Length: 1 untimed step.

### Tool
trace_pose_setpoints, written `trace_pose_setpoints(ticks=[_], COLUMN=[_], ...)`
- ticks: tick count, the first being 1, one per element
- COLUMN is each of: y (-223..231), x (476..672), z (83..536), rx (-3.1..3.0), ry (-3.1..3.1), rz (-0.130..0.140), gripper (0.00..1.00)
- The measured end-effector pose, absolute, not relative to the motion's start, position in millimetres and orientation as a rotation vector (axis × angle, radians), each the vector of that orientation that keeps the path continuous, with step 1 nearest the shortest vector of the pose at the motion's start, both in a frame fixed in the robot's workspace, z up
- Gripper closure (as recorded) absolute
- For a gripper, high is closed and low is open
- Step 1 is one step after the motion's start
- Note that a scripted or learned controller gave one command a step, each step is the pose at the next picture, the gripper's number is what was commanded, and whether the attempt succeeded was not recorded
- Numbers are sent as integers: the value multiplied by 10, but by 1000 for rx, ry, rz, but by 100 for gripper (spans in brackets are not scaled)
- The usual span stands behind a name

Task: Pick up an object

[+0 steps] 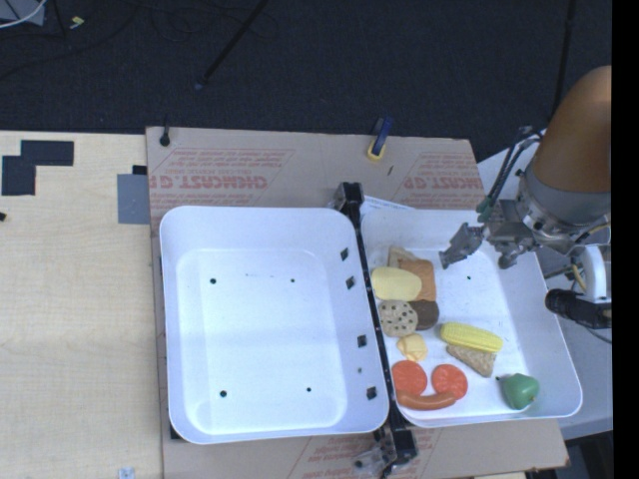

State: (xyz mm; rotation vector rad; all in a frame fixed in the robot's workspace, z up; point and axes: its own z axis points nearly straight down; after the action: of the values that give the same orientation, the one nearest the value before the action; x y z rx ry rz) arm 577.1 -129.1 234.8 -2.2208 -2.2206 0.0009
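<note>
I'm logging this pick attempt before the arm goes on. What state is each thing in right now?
Gripper: above the right bin's far part, nothing between its fingers.
Right bin: holds all the toy food.
Corn: lying flat, untouched.
Green pepper: resting in the near right corner.
Cookie: flat, beside the yellow piece.
Left bin: no items in it.

Single fixed cam, mounted above the bench, looking down at a slant from the near side, far enough back to frame both white bins: left bin (pixel 262 322), right bin (pixel 529 317). Dark floor fills the top of frame, the arm (pixel 579 148) enters from frame right.
</note>
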Motion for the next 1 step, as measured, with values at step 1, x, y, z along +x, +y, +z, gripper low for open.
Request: trace_pose_setpoints(ticks=[1], y=[-871], x=[6071], z=[973], rx=[-2221], ry=[-2220], rz=[2], gripper=[0])
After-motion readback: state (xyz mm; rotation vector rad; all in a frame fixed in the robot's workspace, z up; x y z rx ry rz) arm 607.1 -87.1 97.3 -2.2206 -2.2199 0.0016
